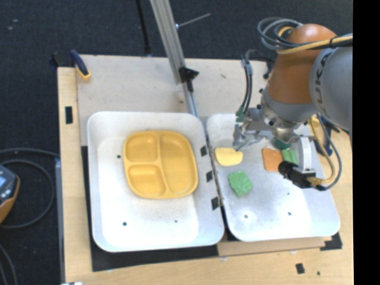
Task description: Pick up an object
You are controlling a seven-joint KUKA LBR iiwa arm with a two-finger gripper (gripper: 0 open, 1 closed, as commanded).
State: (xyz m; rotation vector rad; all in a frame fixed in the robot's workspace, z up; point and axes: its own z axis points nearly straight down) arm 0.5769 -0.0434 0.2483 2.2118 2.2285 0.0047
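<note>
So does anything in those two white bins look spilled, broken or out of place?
Nothing stands out. The yellow divided tray lies flat in the left bin. In the right bin, a yellow piece, a green piece and an orange piece lie loose below the arm.

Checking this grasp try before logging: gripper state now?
Gripper: cannot be told from above; it sits low in the right bin, right above the yellow object. No hold visible.

Gripper (240,140) above yellow piece (228,157); green block (240,183) nearby
</note>
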